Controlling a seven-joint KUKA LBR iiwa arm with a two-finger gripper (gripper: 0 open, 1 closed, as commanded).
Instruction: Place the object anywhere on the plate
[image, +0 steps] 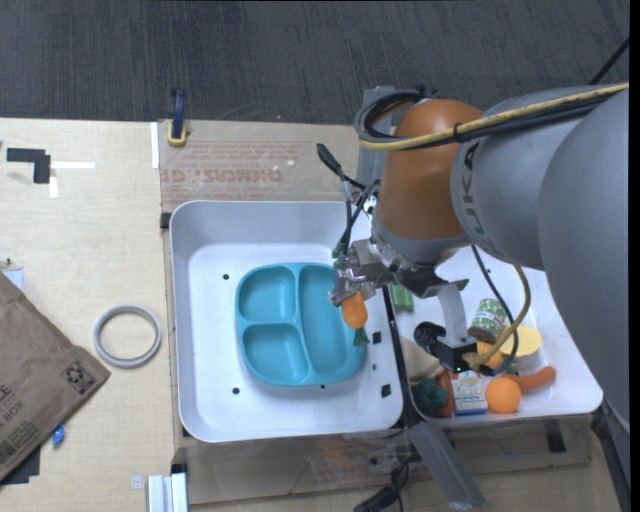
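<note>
Here the tool (350, 293) hangs over the right-hand compartment of the blue plate (290, 325), which lies in the left white bin (200, 330), toward that bin's right wall. A small orange object (354, 313), carrot-like with a bit of green at its lower end, sits just below the tool, apparently nipped between narrowly parted fingers; the arm's bulk covers part of the fingers, so the hold reads as likely, not certain. The object is above the plate's right rim, not clearly resting on it.

The step in hand looks like the release. To do it well, the tool ought to shift a little toward the plate's centre, away from the rim and from the wall shared with the right bin (560, 395), so the object cannot roll off the edge or tip over into the gap between plate and bin wall. Lowering until the object is close above or touching the plate floor before opening would stop it bouncing; a rounded, tapered thing like this will roll if dropped from height. The long right compartment gives a shallow trough that should catch it. Opening should be full and the lift straight up, so the fingers do not drag the object back out.

The right bin holds a heap of other items (490, 385), well apart from the plate and no part of this step. A tape ring (127, 334) lies on the table (80, 240) to the left of the bins.
</note>
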